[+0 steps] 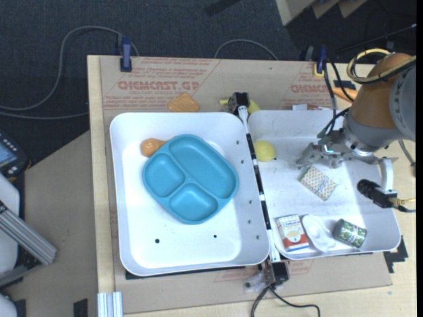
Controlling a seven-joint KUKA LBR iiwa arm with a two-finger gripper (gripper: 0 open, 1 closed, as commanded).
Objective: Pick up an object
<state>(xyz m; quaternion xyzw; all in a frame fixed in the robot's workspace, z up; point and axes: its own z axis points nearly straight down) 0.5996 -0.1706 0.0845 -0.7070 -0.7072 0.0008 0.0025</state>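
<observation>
My gripper point(323, 156) hangs over the upper part of the right bin point(370, 243), its grey fingers spread open with nothing between them. Just below it lies a small patterned packet point(318, 181), apart from the fingertips. A yellow ball point(265, 151) rests at the bin's left wall. Along the bin's front edge sit a red and white carton point(292, 233), a white lump point(320, 235) and a green can point(349, 233).
The left bin point(132, 243) holds a blue divided plate point(190, 177) with an orange piece point(151, 146) at its upper left edge. Another orange item point(183, 102) lies on the bench behind the bins. Cables run past the arm at the right.
</observation>
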